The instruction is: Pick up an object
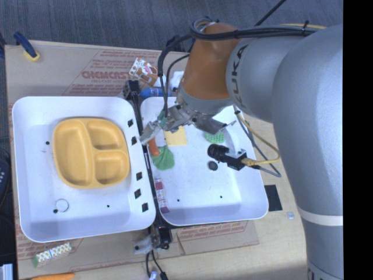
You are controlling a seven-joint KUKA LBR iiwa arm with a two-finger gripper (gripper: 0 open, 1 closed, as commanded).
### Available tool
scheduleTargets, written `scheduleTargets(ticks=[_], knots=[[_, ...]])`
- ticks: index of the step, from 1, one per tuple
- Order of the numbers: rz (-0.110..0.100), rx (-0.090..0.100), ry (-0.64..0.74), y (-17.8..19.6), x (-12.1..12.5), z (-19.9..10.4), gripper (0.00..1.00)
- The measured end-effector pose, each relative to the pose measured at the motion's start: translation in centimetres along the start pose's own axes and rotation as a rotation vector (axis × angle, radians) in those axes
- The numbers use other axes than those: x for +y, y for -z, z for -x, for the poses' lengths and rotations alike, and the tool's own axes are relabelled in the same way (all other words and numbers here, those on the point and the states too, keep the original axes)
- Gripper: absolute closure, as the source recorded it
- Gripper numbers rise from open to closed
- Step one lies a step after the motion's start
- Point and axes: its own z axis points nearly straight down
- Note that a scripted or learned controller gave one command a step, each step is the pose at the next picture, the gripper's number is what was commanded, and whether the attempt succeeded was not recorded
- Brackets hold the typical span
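Observation:
My gripper (154, 130) hangs low over the left side of the right bin (233, 206), close to the wall between the two bins. Just under and beside it lie a yellow square piece (177, 137), a small orange object (153, 148) and a green soft object (164, 158). A green mesh-like item (215, 137) lies further right, partly under the arm. A small dark round piece (213, 165) rests near the bin's middle. I see nothing clearly held in the gripper.
The left bin (29, 156) holds a yellow compartment tray (90, 151) and a small clear ring (61, 205). A thin dark-red stick (159, 195) lies along the right bin's left wall. A blue item (152, 91) sits at its far edge. Loose packets (141, 69) lie outside.

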Motion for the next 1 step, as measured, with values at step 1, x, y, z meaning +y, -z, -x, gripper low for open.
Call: scheduleTargets(ticks=[1], knots=[[0.002, -0.003, 0.431, 0.03, 2.65, 0.5, 0.0]])
